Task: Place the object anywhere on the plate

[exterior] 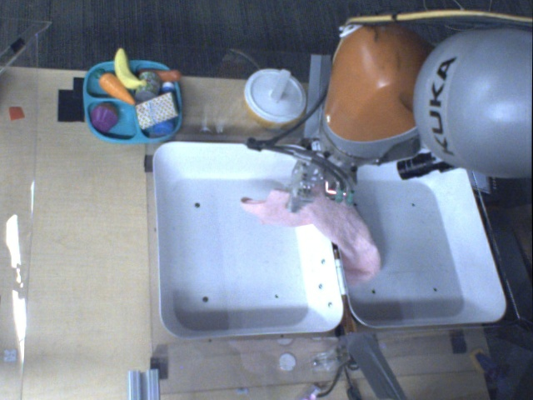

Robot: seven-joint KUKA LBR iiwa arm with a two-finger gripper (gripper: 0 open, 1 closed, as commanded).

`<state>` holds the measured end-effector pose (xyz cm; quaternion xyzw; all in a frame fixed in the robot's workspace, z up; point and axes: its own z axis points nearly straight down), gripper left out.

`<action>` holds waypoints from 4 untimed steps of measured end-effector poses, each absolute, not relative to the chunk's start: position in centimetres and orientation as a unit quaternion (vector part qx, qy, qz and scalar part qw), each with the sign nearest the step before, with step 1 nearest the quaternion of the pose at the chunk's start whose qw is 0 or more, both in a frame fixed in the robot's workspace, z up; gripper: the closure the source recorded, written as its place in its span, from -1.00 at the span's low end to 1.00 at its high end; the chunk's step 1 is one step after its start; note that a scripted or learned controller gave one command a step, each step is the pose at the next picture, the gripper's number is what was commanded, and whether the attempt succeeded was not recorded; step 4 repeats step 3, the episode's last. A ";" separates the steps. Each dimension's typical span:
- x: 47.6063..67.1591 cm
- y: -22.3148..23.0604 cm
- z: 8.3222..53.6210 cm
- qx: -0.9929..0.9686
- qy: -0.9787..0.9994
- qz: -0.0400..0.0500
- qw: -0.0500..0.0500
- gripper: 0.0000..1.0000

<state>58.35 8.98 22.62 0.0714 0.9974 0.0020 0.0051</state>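
Two white bins side by side. Gripper [306, 192] over left bin's [191, 307] right part, fingers pinching pink cloth [337, 227]. Cloth hangs across divide into right bin [466, 298]. Blue plate [90, 111] with toy food sits well apart, upper left.

Cloth [333, 227] across both bins' [208, 307] divide
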 end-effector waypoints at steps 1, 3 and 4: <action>58.1 14.6 21.9 -0.001 1.000 0.002 0.005 1.00; 58.1 19.9 22.5 -0.002 1.000 0.003 0.005 -1.00; 58.1 19.9 22.5 -0.002 1.000 0.003 0.005 -1.00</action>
